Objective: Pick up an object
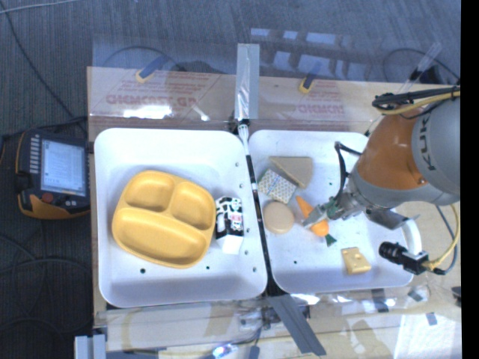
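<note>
Grey carpet [67, 51] under bench [172, 96] with two white bins [105, 223].

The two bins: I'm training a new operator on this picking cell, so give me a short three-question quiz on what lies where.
1. True or false: the yellow divided plate lies in the left bin.
2. Which thing lies nearest the gripper? A) black-and-white carton B) orange carrot piece C) cheese wedge
3. Fill in: the round tan biscuit lies in the ___ bin.

Key
1. True.
2. B; the carrot piece sits just below the gripper in the right bin.
3. Right.
</note>
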{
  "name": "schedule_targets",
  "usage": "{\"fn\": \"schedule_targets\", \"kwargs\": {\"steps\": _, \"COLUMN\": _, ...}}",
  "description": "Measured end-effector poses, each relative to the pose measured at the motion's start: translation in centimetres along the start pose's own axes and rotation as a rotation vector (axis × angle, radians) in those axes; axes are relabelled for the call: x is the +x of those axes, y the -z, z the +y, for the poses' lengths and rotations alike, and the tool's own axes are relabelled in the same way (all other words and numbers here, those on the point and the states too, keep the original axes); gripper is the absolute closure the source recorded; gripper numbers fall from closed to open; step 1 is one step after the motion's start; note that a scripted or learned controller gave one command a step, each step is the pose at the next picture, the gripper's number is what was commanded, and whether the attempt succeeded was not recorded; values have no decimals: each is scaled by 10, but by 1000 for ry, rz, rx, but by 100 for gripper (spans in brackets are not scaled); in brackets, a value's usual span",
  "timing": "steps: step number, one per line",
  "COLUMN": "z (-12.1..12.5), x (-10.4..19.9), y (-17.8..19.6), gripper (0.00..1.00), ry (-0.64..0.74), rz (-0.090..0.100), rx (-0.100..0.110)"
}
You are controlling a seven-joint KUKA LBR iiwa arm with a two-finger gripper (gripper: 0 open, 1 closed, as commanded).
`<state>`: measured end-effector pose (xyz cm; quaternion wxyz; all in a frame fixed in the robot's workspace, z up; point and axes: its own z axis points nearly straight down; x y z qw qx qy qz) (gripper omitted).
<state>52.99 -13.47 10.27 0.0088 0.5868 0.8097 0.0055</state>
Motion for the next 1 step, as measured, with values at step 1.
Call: {"fn": "schedule_targets", "kwargs": {"steps": 1, "z": 8, "x": 39, "y": 106, "gripper": 100, "ry": 145, "rz": 9, "rx": 18}}
